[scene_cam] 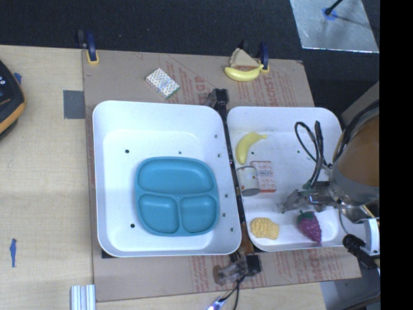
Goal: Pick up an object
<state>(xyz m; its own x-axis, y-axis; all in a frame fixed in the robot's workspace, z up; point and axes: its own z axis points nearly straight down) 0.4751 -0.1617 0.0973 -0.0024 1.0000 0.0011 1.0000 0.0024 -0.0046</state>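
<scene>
The arm [359, 160] is cut off at the right edge, the tool's [298, 202] finger state is too small to tell, and a dark device [8, 95] on the desk [39, 173] is cropped at left.
</scene>
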